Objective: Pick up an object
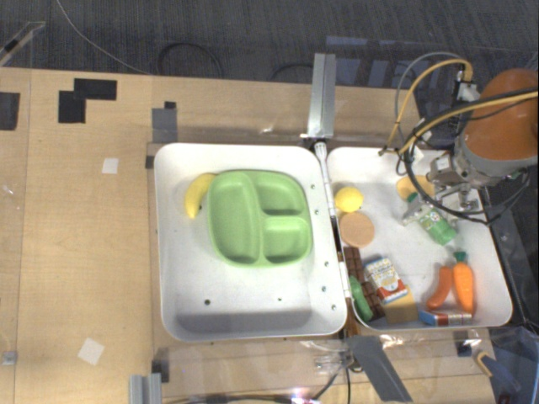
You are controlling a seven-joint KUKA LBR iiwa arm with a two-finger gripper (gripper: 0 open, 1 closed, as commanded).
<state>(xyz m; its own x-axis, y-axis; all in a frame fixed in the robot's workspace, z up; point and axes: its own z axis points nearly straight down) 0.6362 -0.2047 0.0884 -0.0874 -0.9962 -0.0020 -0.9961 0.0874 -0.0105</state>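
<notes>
Clear plastic bottle under the claw looks slippery and tilted, so it could easily squirt sideways, though honestly I can't tell the claw's state.

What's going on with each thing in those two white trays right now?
Green divided plate: lying in the left bin.
Banana: tucked beside the plate.
Yellow ball: loose in the right bin.
Carrot: lying flat.
Clear bottle: on its side, under the gripper.
</notes>
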